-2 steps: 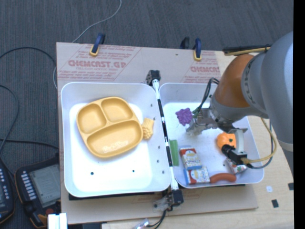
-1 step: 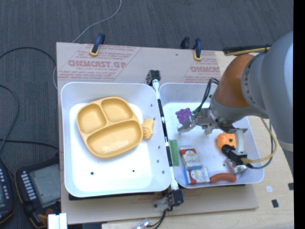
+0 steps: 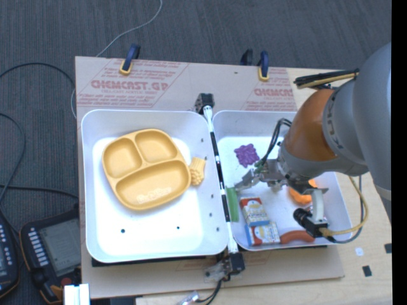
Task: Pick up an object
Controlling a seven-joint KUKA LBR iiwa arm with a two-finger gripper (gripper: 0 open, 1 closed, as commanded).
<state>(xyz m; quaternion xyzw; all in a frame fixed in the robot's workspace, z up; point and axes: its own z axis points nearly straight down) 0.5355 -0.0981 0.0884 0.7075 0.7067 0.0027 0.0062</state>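
Now the hand (image 3: 264, 173) is hanging low over the right bin (image 3: 340, 199), probably because the loose objects are lying there: a purple piece (image 3: 246, 153) just beside it, a small carton (image 3: 257, 218) below (whether it is spread, I cannot tell).

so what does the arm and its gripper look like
The arm is bulky, rounded and grey, with a glossy orange band above the wrist. The gripper is small, metallic grey hardware. A thin dark cable loops beside the band, and a yellowish cable curves along the right bin.
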